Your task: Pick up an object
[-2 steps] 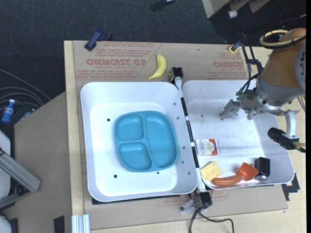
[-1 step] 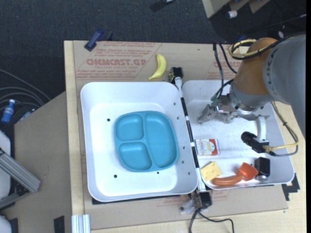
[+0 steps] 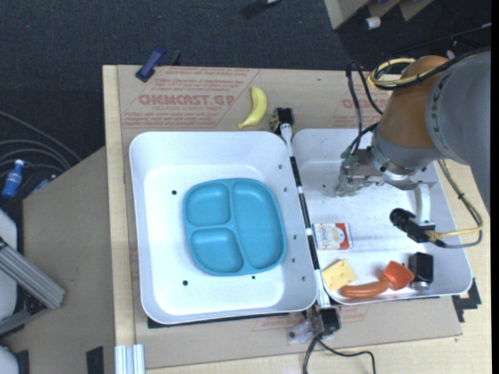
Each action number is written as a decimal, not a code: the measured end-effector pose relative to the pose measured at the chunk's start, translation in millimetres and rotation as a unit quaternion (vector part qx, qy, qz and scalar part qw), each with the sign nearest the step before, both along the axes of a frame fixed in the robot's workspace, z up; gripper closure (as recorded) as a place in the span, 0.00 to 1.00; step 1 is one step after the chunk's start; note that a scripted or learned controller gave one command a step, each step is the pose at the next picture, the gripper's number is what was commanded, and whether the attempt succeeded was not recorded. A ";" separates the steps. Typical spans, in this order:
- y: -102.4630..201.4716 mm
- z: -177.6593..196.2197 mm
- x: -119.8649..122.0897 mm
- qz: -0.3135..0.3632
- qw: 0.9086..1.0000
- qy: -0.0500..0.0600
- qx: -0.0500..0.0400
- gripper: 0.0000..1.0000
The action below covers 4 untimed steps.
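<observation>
The things to pick lie in the right bin (image 3: 448,209), gathered toward its front edge and front-left corner. A small white-and-orange carton (image 3: 331,236) lies flat against the bin's left wall. Just in front of it sits a yellow cheese wedge (image 3: 337,273), touching the end of an orange sausage (image 3: 365,290) that runs along the front edge. An orange-red block (image 3: 398,273) rests at the sausage's right end, with a small black piece (image 3: 422,267) just beside it.

The end effector (image 3: 355,176) hangs over the bare back-left part of the same bin, well apart from these things; whether it is spread or pressed together cannot be told. The grey arm (image 3: 460,107) comes in over the bin's back-right corner.

The left bin (image 3: 156,170) holds a blue divided plate (image 3: 234,226) near its middle. On the bench (image 3: 195,92), a banana (image 3: 253,107) lies behind the bins, and a blue thing (image 3: 152,65) sits at the back-left corner.
</observation>
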<state>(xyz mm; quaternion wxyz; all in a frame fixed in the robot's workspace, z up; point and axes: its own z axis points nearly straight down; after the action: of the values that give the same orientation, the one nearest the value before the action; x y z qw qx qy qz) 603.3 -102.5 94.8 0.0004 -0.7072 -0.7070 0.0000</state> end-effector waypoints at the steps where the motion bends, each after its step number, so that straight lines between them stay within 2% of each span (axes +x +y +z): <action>1: 2.4 156.3 -42.0 0.000 1.000 -0.002 -0.001 1.00; 2: 2.5 155.2 -42.7 0.000 1.000 0.000 0.000 0.00; 3: 3.5 -2.0 -70.3 0.000 1.000 -0.001 -0.001 0.00; 4: 4.9 8.3 -69.1 0.000 1.000 -0.003 0.000 1.00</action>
<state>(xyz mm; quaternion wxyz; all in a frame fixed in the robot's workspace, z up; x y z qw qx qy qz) 534.2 -97.6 103.1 -0.0013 -0.7075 -0.7067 -0.0022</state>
